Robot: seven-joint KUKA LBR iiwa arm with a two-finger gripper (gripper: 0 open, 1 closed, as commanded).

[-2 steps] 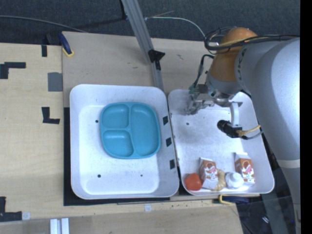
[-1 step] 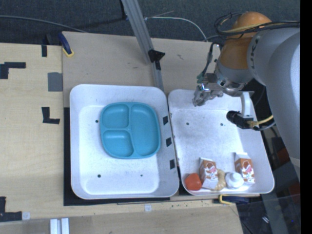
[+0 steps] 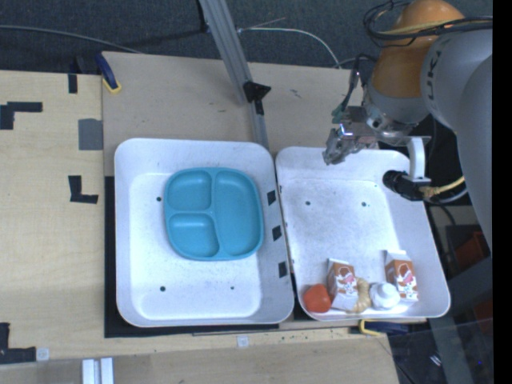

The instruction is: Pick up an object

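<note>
Pincer (image 3: 339, 146), its finger state impossible to tell, hangs over the right bin's (image 3: 336, 214) far edge, with cartons (image 3: 342, 282), tomato (image 3: 318, 298) and bottle (image 3: 386, 295) clustered well below it.

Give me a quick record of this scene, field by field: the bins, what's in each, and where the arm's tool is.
left bin: shallow white tray holding a teal divided plastic plate
right bin: two small cartons, a red ball, a white cap-like item, all at the near edge
tool: over the right bin's far edge, apart from the items
</note>
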